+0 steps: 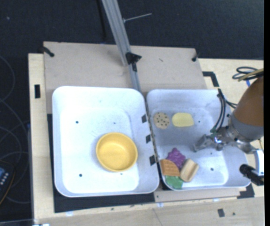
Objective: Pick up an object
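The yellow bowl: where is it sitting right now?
The yellow bowl sits in the left bin, toward its lower right part, close to the divide with the right bin and across that divide from the purple toy.

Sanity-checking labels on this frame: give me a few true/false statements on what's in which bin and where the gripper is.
1. The round yellow plastic bowl sits in the left white bin. True.
2. The brown speckled cookie lies in the left bin. False: it is in the right white bin.
3. The gripper is over the right bin. True.
4. The gripper holds the pale yellow oval piece. False: that piece lies apart from it, beside the cookie.
5. The purple grape bunch lies inside the bowl. False: right bin, near its front.
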